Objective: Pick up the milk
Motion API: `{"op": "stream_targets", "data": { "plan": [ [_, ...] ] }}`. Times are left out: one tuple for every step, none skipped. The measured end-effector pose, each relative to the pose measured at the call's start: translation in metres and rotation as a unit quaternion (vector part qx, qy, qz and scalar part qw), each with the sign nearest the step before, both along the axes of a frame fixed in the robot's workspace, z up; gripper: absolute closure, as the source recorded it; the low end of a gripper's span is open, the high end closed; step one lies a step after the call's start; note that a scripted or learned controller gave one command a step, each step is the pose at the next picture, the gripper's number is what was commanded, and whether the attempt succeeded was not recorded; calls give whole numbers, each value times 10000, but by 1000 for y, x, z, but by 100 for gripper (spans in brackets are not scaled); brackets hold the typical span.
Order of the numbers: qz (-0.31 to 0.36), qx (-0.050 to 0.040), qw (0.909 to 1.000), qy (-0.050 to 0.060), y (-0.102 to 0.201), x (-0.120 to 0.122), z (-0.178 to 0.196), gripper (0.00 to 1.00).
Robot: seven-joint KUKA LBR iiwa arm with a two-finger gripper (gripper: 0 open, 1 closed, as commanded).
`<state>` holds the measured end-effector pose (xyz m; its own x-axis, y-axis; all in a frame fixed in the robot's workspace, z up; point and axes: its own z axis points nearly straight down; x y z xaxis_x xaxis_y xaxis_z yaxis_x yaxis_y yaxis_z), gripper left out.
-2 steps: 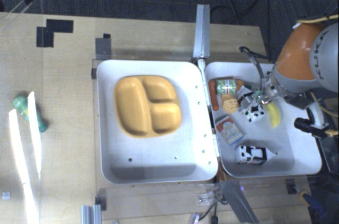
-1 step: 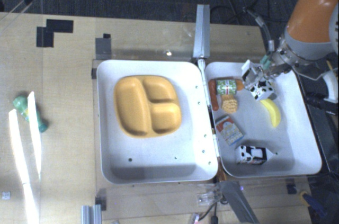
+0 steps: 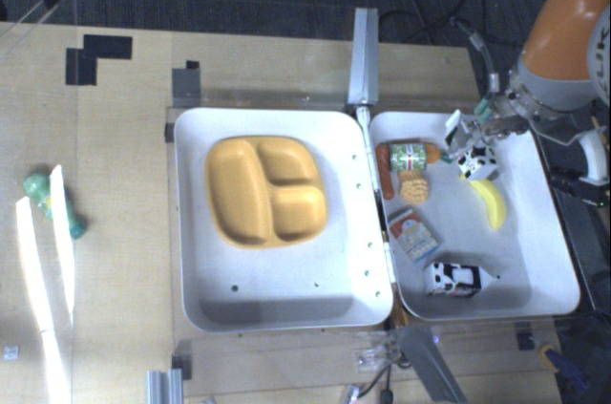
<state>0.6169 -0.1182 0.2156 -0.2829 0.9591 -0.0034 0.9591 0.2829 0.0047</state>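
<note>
Arm: grey with an orange band [image 3: 570, 18], entering from the upper right of the frame and reaching over the top edge of the right bin [image 3: 549, 230].
Tool [image 3: 468, 142]: low over the upper middle of the right bin; whether it is apart or together I cannot tell.
Milk [image 3: 452, 278]: a black-and-white cow-patterned carton lying on its side near the bottom edge of the right bin, well apart from the tool.
Second cow-patterned item [image 3: 480, 164]: small, just below the tool and just above the banana; contact with the tool cannot be told.
Banana [image 3: 491, 202]: right of centre in the right bin, with bare bin floor to its right.
Green can [image 3: 407, 156]: on its side in the bin's upper left, beside a red-brown sausage [image 3: 384, 168] that lies along the left wall.
Cracker [image 3: 413, 190]: just below the can.
Flat packet [image 3: 413, 235]: tilted, lower left of the bin, above and left of the milk.
Open room: bare floor around the milk on its upper right; the bottom wall is close beneath it.
Left bin [image 3: 200, 297]: holds a yellow divided tray [image 3: 266, 189] toward its upper part, bare floor below it.
Counter [image 3: 115, 154]: light wood, with a green object [image 3: 40, 189] at the far left.
</note>
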Motion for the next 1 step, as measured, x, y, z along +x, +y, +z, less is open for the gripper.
{"op": "stream_targets", "data": {
  "plan": [
    [38, -10, 10000, -34, 1, 2, 12, 100]
  ]
}}
